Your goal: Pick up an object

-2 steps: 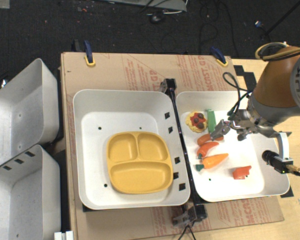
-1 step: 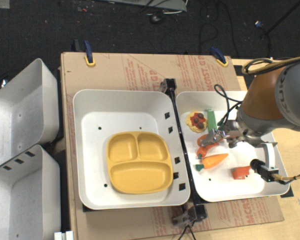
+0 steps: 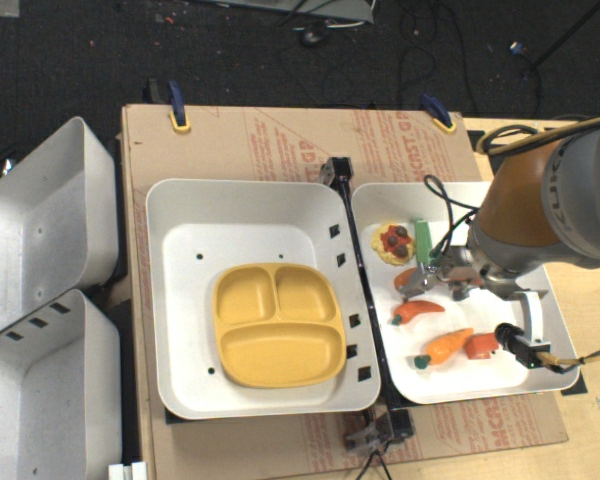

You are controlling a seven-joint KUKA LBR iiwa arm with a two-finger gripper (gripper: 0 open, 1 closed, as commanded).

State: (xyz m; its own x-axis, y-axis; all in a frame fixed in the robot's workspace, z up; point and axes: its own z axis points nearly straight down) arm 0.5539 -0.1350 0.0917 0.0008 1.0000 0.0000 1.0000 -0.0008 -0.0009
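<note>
Small toy foods, among them a red pepper-shaped piece and an orange carrot-shaped piece, lie in the right-hand shallow white bin; the tool, its opening impossible to judge, should descend squarely over one isolated piece.

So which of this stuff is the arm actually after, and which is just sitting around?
Part of the job:
- gripper, low in the right bin
- small pizza toy
- red pepper toy
- orange carrot toy
- green block

Just lying about:
- yellow divided plate in the left bin
- spare white bins at far left
</note>
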